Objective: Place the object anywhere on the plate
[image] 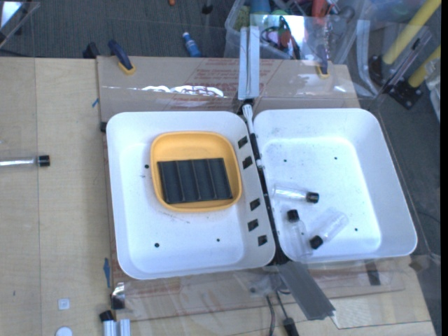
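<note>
A yellow plate (198,144) with rounded corners lies in the left white bin (133,208). A dark grey ridged rectangular block (194,180) rests flat on the plate and covers most of its lower half. In the right white bin (364,159), near the front left corner, lie three clear vials with black caps: one (294,195) lying across, a short one (294,220) beside it, and one (327,227) slanted.
A row of black clips (253,187) runs along the seam between the bins. A clear tub of mixed items (308,5) stands behind the right bin. Another vial (24,162) lies on the bench at far left. A grey flat plate (306,292) juts out below the bins.
</note>
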Tool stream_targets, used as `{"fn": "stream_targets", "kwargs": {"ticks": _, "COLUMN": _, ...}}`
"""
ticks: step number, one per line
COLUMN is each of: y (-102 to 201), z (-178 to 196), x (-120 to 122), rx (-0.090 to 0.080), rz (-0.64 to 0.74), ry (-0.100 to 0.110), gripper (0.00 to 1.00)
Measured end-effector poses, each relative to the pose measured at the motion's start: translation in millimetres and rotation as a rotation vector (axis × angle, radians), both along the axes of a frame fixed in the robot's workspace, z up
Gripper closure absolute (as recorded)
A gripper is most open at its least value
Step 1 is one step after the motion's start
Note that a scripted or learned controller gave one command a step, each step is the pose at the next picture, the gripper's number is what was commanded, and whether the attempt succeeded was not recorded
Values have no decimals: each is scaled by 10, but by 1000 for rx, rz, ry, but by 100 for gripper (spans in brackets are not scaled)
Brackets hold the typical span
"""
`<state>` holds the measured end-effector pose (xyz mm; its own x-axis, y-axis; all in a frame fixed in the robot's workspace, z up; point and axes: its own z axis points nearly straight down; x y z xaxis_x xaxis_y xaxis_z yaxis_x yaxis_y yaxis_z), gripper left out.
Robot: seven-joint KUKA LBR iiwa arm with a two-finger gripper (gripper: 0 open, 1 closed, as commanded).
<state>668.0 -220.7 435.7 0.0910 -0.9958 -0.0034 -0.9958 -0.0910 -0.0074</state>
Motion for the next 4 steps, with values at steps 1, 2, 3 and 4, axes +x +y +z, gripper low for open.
{"fn": "stream_targets", "kwargs": {"ticks": 1, "y": 35, "z": -2, "x": 0, "rx": -2, "rz": 346, "ry": 0, "gripper": 100}}
{"fn": "stream_targets", "kwargs": {"ticks": 2, "y": 103, "z": 0, "x": 5, "rx": -6, "rz": 682, "ry": -2, "gripper": 100}}
{"fn": "stream_targets", "kwargs": {"ticks": 3, "y": 102, "z": -8, "x": 2, "rx": -7, "rz": 1080, "ry": -2, "gripper": 100}}
{"fn": "stream_targets", "kwargs": {"ticks": 4, "y": 19, "z": -15, "x": 3, "rx": -6, "rz": 1285, "ry": -2, "gripper": 100}}
